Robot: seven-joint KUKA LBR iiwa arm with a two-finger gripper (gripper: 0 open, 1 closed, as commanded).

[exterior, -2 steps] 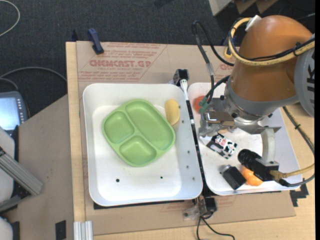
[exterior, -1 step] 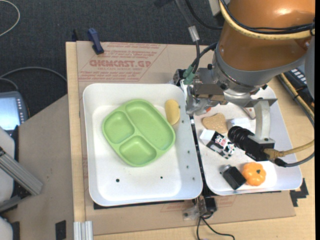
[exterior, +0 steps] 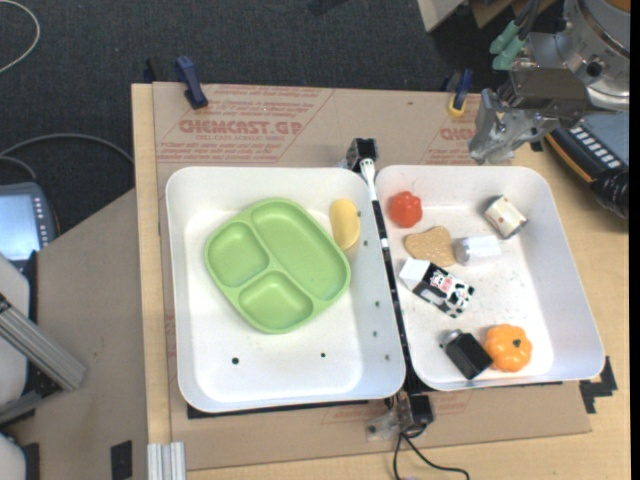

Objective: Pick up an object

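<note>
Two-finger gripper [exterior: 493, 136]: poised above the right white bin's [exterior: 575, 298] far rim; whether the fingers stand apart or together cannot be told. Nearest below it: red round tomato-like toy [exterior: 404, 208], small beige-and-white block [exterior: 504, 216]. Farther: tan bread-shaped piece [exterior: 430, 244], orange plastic pumpkin [exterior: 508, 348]. Left bin: green three-compartment plate [exterior: 276, 264].

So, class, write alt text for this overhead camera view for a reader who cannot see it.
A grey robot arm's hand hangs above the far rim of the right white bin, which holds small toys including an orange pumpkin and red tomato. The left bin holds a green divided plate and a yellow piece.
</note>
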